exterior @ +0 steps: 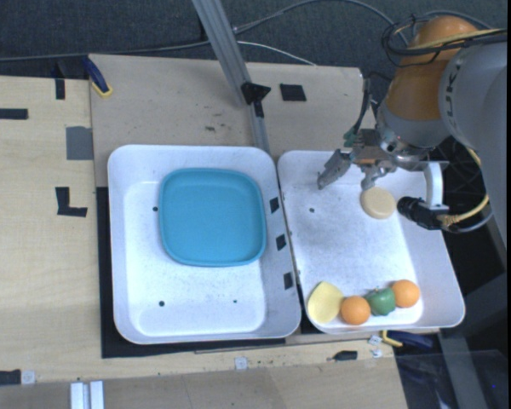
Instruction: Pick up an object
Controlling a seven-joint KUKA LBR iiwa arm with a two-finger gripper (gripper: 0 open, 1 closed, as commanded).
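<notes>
A plate (pixel 211 216) lies in the left bin (pixel 123 228). In the right bin (pixel 430 271), a disc (pixel 378 203) sits at the far end just beside the gripper (pixel 351 175); four fruits (pixel 364 302) line the near edge.

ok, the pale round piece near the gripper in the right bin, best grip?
Take the pale round piece across its middle, from straight above. It looks low and rounded, sits apart from the far wall, with bare floor on its left and near sides. The gripper hovers just up-left of it.
</notes>
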